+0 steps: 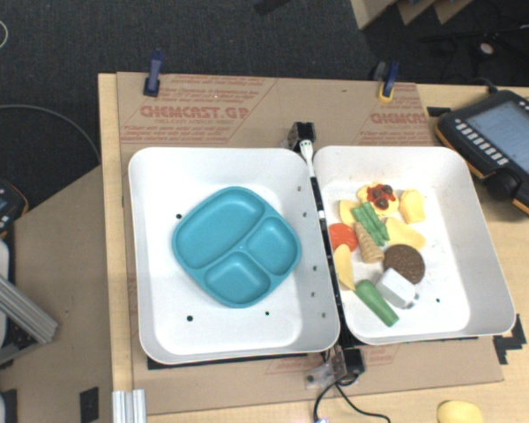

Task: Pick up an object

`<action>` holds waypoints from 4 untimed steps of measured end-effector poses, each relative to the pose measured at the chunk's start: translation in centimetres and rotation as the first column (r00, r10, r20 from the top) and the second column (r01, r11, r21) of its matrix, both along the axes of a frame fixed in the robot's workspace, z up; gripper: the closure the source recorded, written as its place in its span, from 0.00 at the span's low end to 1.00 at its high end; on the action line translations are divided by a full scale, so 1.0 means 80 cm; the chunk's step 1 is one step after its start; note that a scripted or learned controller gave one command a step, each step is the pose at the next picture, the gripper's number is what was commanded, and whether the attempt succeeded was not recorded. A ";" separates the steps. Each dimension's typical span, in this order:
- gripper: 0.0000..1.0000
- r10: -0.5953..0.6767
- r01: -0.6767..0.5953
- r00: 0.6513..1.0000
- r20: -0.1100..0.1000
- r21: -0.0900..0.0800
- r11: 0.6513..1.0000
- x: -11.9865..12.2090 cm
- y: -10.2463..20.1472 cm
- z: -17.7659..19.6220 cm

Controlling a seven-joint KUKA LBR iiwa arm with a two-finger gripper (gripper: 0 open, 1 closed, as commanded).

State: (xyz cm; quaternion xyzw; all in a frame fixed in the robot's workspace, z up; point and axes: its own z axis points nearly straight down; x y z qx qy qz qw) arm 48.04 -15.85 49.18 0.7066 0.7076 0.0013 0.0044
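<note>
Plainly we are at the very start of the pick, with nothing yet lifted; two shallow white plastic bins sit side by side on the cardboard-covered surface (pixel 247 95), and the objects to choose from all lie in the right-hand white bin (pixel 458 192); the left-hand white bin (pixel 154 201) carries a teal plastic divided tray (pixel 236 246) lying flat near its middle; in the right-hand bin we see a tight cluster of small toy foods toward its left half, among them a round dark brown disc (pixel 404 261), a white and grey block (pixel 397 286) touching the disc's lower edge, a green stick-shaped piece (pixel 376 302) just beside the block, a ridged green piece (pixel 368 221), a red piece (pixel 341 235) near the dividing wall, and several yellow pieces (pixel 412 206) around them; as for the gripper, we cannot tell whether it is released or clenched, nor that it touches or holds anything; we judge that the next move calls for bringing it down over the right-hand bin onto one piece at the cluster's edge, the green stick or the white block being the least crowded; the packed pieces could shift or be caught two at once.
</note>
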 end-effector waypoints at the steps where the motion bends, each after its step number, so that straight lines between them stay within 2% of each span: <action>1: 1.00 -0.008 0.008 1.000 -0.018 0.006 1.000 -0.003 -0.082 -0.137; 2: 1.00 0.004 -0.004 1.000 0.004 0.001 1.000 0.003 -0.023 -0.032; 3: 1.00 -0.006 0.006 1.000 -0.015 0.006 1.000 -0.003 -0.073 -0.145; 4: 1.00 0.011 -0.011 1.000 0.005 0.004 1.000 0.017 0.048 -0.034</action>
